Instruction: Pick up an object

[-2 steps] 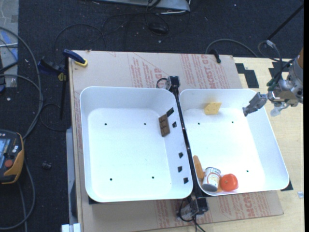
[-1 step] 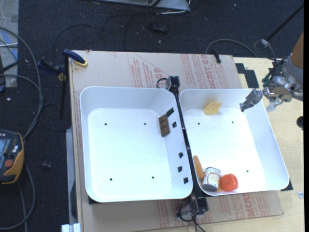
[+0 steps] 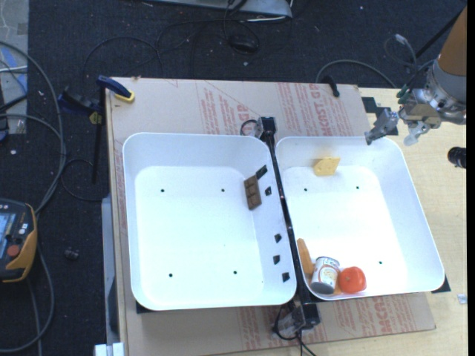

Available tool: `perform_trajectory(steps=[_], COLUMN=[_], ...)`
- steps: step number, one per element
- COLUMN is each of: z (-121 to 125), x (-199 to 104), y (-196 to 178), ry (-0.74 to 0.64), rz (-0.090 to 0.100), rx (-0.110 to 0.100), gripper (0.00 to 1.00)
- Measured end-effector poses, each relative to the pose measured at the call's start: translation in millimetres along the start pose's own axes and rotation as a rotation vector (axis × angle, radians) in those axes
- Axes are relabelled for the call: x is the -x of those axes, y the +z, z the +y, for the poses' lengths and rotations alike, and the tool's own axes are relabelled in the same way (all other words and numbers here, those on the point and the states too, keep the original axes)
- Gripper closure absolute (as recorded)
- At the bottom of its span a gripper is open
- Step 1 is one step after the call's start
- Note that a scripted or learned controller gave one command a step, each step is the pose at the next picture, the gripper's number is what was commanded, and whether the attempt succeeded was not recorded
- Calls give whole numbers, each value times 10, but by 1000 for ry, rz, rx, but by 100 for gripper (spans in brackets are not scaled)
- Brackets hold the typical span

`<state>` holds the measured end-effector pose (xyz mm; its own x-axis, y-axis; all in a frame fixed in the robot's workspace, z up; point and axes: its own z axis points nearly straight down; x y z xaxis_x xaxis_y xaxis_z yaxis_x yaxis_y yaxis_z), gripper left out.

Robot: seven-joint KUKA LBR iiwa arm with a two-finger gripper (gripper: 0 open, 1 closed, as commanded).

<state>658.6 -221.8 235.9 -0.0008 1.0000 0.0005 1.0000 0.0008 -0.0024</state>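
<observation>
- Camera view puts your candidate objects in the two white bins, and four of them sit in the right bin point(image 3: 415, 199).
- You have a yellow wedge-shaped piece point(image 3: 326, 167) lying alone near that bin's far wall, well apart from the rest.
- You have three more crowded into the right bin's near left corner: a small can point(image 3: 324, 274) with a pale label, a red-orange ball point(image 3: 352, 279) touching it on the right, and an orange carrot-like stick point(image 3: 304, 254) just beside the can on the left, running along the wall.
- You will find one object in the left bin point(image 3: 148, 162): a brown chocolate-bar-like block point(image 3: 253, 192), lying against the sloping right wall, near the far end.
- Your gripper point(image 3: 398, 128) hangs outside the bins, above the bench past the right bin's far right corner, well apart from every object.
- Its two fingers look spread apart with nothing between them, though they are small and dark here, so take that as likely rather than sure.
- You can see the grey arm with its orange band point(image 3: 454, 47) coming in from the upper right.
- Around the bins you have the cardboard-covered bench top point(image 3: 193, 102), a blue and yellow clamp point(image 3: 115, 89) at its far left corner, and cables on the dark floor point(image 3: 59, 50).
</observation>
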Motion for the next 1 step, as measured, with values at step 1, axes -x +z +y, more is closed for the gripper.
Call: perform_trajectory(steps=[1], z=[-1], x=[-1], y=[330], ry=[0], rz=[0], rx=[0], gripper=[0])
